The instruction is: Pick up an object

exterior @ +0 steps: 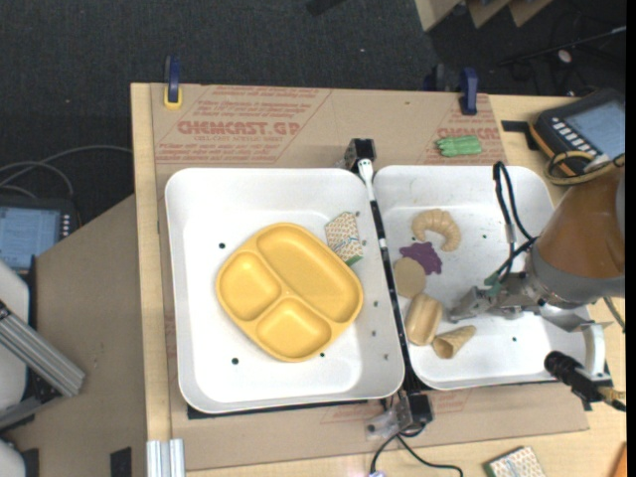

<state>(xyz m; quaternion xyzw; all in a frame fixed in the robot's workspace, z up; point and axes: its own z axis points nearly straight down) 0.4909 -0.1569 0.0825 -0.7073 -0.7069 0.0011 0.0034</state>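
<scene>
The surface (298,117) is a pale brown board printed with red lettering, held at its far edge by two blue clamps (174,79), and it stands over a dark carpeted floor (199,18). A green object (459,146) lies on the board behind the right bin, and a handheld pendant with a lit screen (581,132) rests at the far right corner. Black cables (502,202) run down across the right bin toward the arm.

The left bin (189,266) holds a yellow divided plate (288,291) with three compartments, set near its middle at a slant. A small patterned packet (344,235) lies just beside the plate's far right edge, close to the wall between the bins.

The right bin (497,366) holds several small things grouped on its left side: a tan croissant-shaped piece (437,227) toward the back, a purple object (421,256) just in front of it, a round tan disc (408,277) touching the purple one, a beige cylinder (422,318) nearer the front, and a cone-shaped piece (453,340) beside it.

The arm (586,246) reaches in from the right, and its claw (467,308) sits low over the right bin, just right of the cylinder and above the cone. I cannot tell whether the claw is spread or pressed together, and nothing is visibly pinched in it.
</scene>
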